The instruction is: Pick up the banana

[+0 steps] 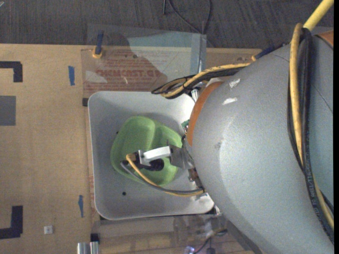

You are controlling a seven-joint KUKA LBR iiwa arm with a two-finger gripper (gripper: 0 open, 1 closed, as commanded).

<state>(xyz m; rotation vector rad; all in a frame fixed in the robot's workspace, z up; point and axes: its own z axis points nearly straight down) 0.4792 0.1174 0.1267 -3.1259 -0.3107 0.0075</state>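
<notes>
Brown board (42, 152) covers the bench top, and dark grey carpet (79, 7) runs along the far side, at the top of the view. A thin black wire (186, 4) makes a loop on that carpet. Two black corner marks sit on the board by the left edge, one up high (12, 71) and one down low (12, 222), with a grey square (6, 110) between them. Two small bits of blue tape (71, 75) are stuck on the board just left of the white bin (103, 115). A see-through sheet (132, 70) with faded red letters lies flat right next to the bin's top edge. The bin is in the middle of the view. Inside it lies a big, round, light green thing (139, 135), a bit to the right of the bin's middle. A tiny dark dot (124, 193) is on the bin floor below the green thing, apart from it. The big grey arm (254, 157) comes in from the right and hides the right side of the bin. An orange band (203, 100) wraps around it near the wrist. Yellow and black cables (299, 89) run along the arm. The claw (179, 159) is down at the end of the arm, over the right side of the green thing, mostly hidden under the wrist. Whether the claw is apart or together cannot be told. Where the banana is cannot be told either, since the arm hides much of the bin.
</notes>
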